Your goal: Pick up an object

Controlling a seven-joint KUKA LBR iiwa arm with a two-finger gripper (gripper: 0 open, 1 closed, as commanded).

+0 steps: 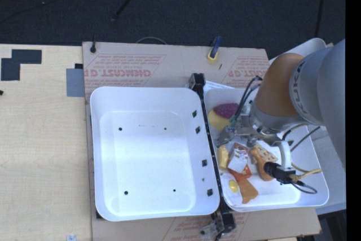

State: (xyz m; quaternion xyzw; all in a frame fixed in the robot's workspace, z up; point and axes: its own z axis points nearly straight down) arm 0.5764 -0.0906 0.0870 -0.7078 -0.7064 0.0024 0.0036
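Note:
My gripper (232,135) reaches down into the right bin (316,186) over a pile of small objects. Just left of it are a yellow rounded object (215,118) and a purple one (228,109). Below it lie a red-and-white packet (240,161), a yellow block (224,158), a brown-orange piece (260,154) and an orange piece (249,193). A small yellow item (232,184) sits near the bin's front. The wrist covers the back part of this bin.
The left bin (98,138) stands beside the right one, with a black divider (206,138) between them. Both rest on a cardboard sheet (141,68). The arm's grey and orange body (293,90) comes in from the right.

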